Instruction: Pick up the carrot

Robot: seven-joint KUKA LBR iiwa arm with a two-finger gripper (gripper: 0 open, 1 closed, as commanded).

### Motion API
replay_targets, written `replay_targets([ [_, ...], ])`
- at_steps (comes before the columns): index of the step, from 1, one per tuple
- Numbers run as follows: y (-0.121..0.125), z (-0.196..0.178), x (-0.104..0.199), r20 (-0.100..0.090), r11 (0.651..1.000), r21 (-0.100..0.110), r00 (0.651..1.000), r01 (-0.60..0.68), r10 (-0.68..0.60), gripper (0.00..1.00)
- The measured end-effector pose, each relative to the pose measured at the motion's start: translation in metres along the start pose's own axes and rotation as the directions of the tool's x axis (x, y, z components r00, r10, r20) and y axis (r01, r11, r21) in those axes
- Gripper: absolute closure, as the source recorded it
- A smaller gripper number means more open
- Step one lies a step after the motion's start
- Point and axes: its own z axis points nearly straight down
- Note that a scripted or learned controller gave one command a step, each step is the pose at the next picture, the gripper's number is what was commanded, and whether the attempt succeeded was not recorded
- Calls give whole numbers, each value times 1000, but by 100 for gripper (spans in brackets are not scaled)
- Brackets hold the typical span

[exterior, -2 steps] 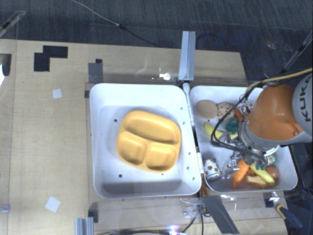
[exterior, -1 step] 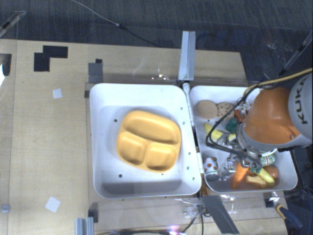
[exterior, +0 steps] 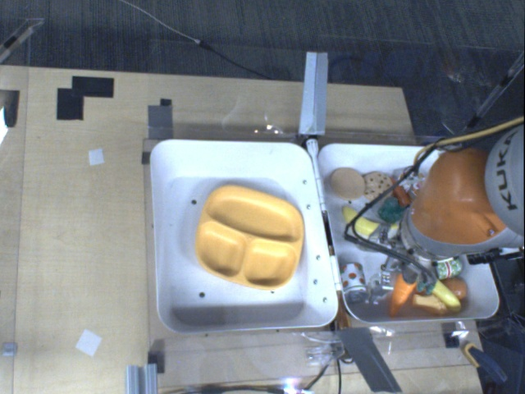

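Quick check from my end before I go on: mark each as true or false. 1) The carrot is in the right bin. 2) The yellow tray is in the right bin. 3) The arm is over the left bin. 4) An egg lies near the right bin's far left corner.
1) True: the carrot lies near the front of the right bin.
2) False: the yellow tray sits in the left bin.
3) False: the arm is over the right bin.
4) True: the egg lies there.
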Motion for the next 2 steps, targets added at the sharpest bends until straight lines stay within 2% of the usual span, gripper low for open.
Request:
replay_targets([
  [1,2,-13,-3,9,1000,-2,1000,7,-7,100],
  [2,2,-12,-3,7,1000,-3,1000,7,-7,0],
])
